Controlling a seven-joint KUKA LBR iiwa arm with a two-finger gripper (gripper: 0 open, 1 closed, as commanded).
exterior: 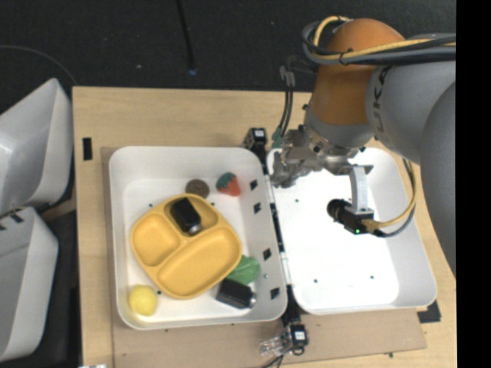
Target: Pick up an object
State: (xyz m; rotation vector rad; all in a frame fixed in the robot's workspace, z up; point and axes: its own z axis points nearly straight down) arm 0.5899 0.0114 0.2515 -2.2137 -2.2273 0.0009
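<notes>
The left bin (pixel 123 205) holds a yellow divided plate (pixel 192 263) with a small black block (pixel 186 215) lying in its top compartment. Behind the plate lie a brown round piece (pixel 197 187) and a red strawberry-like toy (pixel 226 182). A green item (pixel 248 267) and a second black block (pixel 234 294) sit at the plate's right front, and a yellow ball (pixel 143 300) rests in the front left corner. My gripper (pixel 282 167) hangs at the back left of the right bin (pixel 360 282), close to the wall between the bins. I see nothing in it.
The grey arm with its orange band (pixel 353 60) covers the right bin's back part. A black unit with a green light (pixel 343 211) hangs on a white bracket over that bin. White housings (pixel 31 152) stand left of the bench. Black clips line the shared wall.
</notes>
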